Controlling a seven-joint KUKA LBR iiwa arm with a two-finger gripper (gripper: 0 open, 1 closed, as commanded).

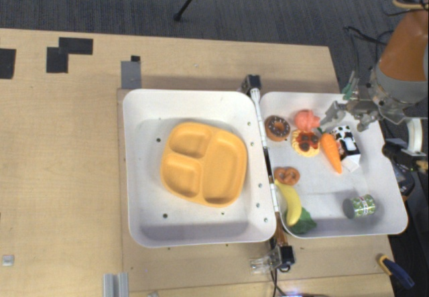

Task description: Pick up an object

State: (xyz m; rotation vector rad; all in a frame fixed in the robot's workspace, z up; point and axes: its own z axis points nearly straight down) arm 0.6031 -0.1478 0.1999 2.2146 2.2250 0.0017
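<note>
**Gripper poised over a crowded right bin**

We start at the left bin [134,155], where a yellow divided plate [204,163] lies flat in the middle, apart from the pickings. Crossing into the right bin [392,218], we meet the clutter: a chocolate doughnut [277,127], a small brown pastry [287,175], a banana [291,202] resting on something green [303,222] in the near corner. Next a pink piece [307,119], a fruit tart [307,143] and a carrot [330,151], touching one another, with a black-and-white carton [346,141] just beside. A green can [360,206] lies alone. At the far right, the gripper [348,111] hangs over the carrot cluster, fingers spread, pinching nothing. We'd guess the tight packing makes a clean grab tricky.
</note>
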